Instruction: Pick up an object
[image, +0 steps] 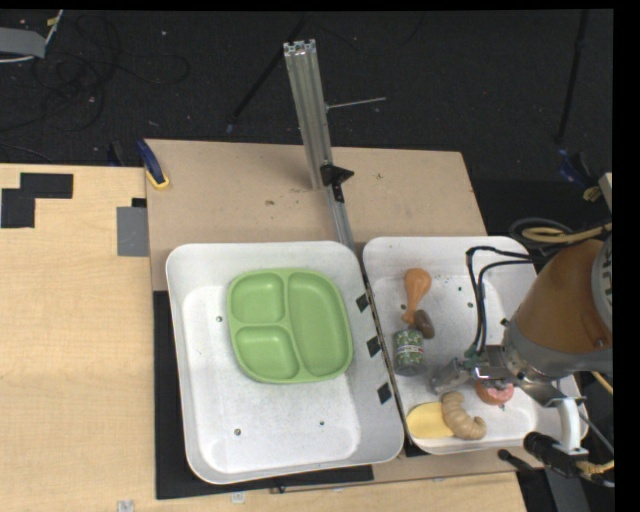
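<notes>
The gripper (470, 372) is hanging over the right bin (445, 262), just beside the tan piece (462, 415) and yellow piece (428, 421). I cannot tell how its fingers are standing.

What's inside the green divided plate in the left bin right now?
The green divided plate in the left bin shows three bare compartments, nothing in them. What lies under the plate is covered.

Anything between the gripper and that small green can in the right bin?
Nothing visible. The gripper sits just right of the can, with bare bin floor between them. The tan piece lies nearer the camera, off that line.
</notes>
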